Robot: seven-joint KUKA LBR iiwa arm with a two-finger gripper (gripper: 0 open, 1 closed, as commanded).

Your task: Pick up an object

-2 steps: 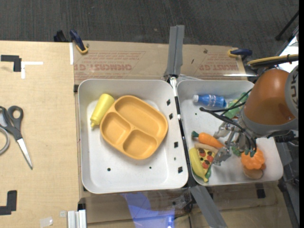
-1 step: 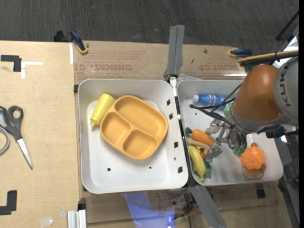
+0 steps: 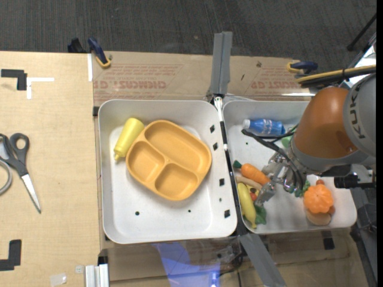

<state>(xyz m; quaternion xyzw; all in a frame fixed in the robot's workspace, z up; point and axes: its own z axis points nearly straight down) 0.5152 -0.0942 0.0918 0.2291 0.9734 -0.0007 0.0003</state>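
Note:
My gripper (image 3: 279, 184) is down in the right bin (image 3: 287, 223), under the grey arm with its orange band (image 3: 323, 130). It stands open, and I see nothing between its fingers. One fingertip (image 3: 264, 195) is beside the right end of an orange carrot (image 3: 252, 173) and just above a yellow banana (image 3: 245, 202). An orange pumpkin-like toy (image 3: 318, 199) sits just right of the gripper. A blue water bottle (image 3: 265, 126) lies at the back of this bin. The arm hides part of the bin floor.
The left bin (image 3: 161, 220) holds an orange divided plate (image 3: 169, 159) and a yellow squeeze bottle (image 3: 127, 137) at its back left. Scissors (image 3: 21, 166) lie on the bench at far left. A grey bar (image 3: 221, 64) stands behind the wall between the bins.

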